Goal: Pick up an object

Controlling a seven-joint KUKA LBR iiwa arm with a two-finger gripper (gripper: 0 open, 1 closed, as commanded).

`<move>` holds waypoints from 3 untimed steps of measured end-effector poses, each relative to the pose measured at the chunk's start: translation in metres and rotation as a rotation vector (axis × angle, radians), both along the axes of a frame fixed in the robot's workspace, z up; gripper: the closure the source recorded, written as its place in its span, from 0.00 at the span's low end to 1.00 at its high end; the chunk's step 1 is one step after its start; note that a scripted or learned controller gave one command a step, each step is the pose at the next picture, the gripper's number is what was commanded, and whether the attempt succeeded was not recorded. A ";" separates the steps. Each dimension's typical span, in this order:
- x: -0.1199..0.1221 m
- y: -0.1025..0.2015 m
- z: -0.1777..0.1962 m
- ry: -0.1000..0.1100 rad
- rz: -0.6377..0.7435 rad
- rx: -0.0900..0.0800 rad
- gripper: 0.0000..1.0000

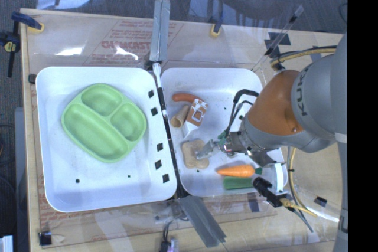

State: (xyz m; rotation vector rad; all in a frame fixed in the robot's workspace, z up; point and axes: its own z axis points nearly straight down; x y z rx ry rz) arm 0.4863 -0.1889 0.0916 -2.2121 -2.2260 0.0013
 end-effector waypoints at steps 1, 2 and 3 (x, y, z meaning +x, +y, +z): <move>0.077 0.048 0.000 -0.002 0.078 0.001 0.00; 0.126 0.050 -0.003 0.005 0.109 0.001 0.00; 0.125 0.050 0.005 0.010 0.112 0.003 1.00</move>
